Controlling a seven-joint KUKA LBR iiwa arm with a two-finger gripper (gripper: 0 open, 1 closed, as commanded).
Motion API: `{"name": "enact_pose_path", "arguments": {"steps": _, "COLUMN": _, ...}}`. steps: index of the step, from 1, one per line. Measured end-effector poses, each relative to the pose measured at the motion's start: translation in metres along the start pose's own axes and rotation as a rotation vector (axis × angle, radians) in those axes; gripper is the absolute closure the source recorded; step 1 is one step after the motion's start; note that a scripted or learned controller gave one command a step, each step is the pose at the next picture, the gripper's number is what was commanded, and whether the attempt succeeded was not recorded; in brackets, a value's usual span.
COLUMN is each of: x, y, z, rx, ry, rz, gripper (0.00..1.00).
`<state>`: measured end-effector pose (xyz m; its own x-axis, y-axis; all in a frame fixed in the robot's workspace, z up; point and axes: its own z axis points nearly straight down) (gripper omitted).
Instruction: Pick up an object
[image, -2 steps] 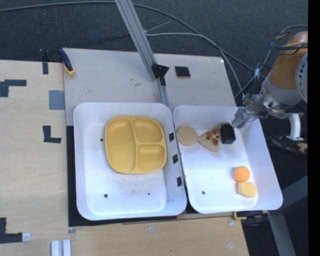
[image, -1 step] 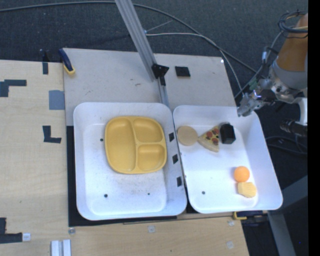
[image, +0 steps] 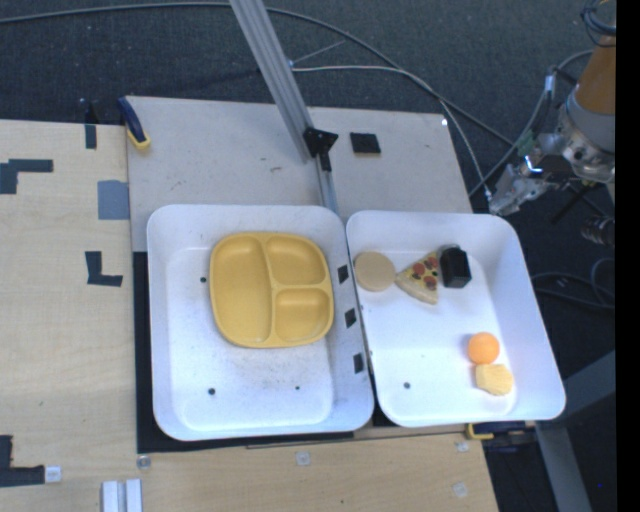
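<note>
Viewing both white bins from the fixed overhead camera. I am seeing the arm (image: 600, 80) sitting at the upper right edge of the frame, outside the bins, with its orange band just showing near the corner. I am placing the gripper (image: 512, 190) just beyond the far right corner of the right bin (image: 530, 300), above the dark floor; the metal parts there are blurring into the cables, so I cannot tell how it is set, and I am seeing nothing carried by it.

I am logging the right bin's contents as follows. A tan round disc (image: 375, 271) is lying at the far left of that bin, close to the wall shared with the left bin. A pizza slice toy (image: 421, 277) is lying just beside the disc, and a small black block (image: 455, 267) is touching or nearly touching the slice on its right. An orange ball (image: 484, 348) is sitting near the right wall, well apart from those three, with a pale yellow lump (image: 494, 379) just below it, possibly touching.

I am noting the left bin (image: 165, 330) is holding a yellow divided plate (image: 271, 289), lying flat in its upper half.
</note>
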<state>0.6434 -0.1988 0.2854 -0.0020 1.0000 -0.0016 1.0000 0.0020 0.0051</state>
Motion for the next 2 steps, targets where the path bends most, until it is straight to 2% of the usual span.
{"name": "enact_pose_path", "arguments": {"steps": 2, "x": 0.098, "y": -0.011, "z": 0.036, "rx": 0.008, "ry": 0.003, "rz": -0.003, "gripper": 1.0}}
